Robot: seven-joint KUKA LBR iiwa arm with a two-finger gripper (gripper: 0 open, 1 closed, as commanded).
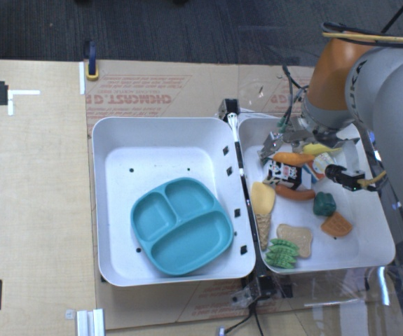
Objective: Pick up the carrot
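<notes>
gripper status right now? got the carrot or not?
Gripper: low over the right bin, at the carrot; open or shut, and whether it holds the carrot, cannot be told from this view.

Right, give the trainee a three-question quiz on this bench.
1. True or false: the blue tray lies in the left bin.
2. Which bin holds the carrot? A left, B right.
3. Fill in: the end effector hangs over the ____ bin.

Key: 1 true. 2 B. 3 right.
</notes>
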